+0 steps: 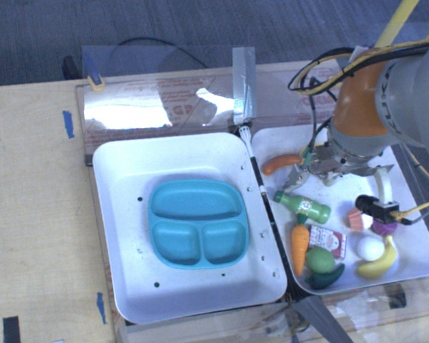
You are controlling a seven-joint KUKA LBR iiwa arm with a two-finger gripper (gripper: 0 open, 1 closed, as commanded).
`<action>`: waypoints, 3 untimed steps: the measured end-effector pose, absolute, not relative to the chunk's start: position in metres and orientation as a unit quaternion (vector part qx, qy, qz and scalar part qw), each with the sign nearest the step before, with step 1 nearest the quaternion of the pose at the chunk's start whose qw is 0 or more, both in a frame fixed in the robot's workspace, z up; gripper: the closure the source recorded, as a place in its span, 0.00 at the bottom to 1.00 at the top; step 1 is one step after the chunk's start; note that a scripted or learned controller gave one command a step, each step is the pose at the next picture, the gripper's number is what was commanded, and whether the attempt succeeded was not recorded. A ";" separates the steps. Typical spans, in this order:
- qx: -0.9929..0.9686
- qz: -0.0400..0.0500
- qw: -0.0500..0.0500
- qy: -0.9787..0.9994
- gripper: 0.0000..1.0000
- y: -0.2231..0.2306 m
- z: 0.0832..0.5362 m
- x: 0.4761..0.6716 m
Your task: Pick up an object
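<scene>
Grey arm w/ orange band (360, 106) comes in from the right, wrist bent down over the far part of the right white plastic bin (424, 248). Pincer (317, 165) hangs low near the bin's far-left corner; can't tell if it's apart or together, metal parts blur together there.

Orange-red sausage-shaped toy (281, 163) lies just left of the pincer, close to or touching it, can't tell which. Green plastic bottle w/ white label (304, 205) lies tilted just on the near side of the pincer. Orange toy carrot (300, 245) sits nearer still, by the bin's left wall. Yellow toy banana (379, 261) and white egg-shaped toy (370, 248) are at the near-right, well apart from the pincer.

Left white bin (120, 215) holds a blue three-compartment plastic tray (198, 222). Both bins sit on the pale wooden tabletop (37, 223).
</scene>
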State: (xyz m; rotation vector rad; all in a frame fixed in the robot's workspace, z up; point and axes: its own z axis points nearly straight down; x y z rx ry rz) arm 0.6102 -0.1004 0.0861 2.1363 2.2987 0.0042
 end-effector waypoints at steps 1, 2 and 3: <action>0.675 0.000 -0.001 0.737 0.00 -0.095 0.136 0.531; 0.660 0.003 0.004 0.752 0.00 -0.121 0.086 0.584; 0.689 0.002 0.002 0.725 0.00 -0.121 0.087 0.503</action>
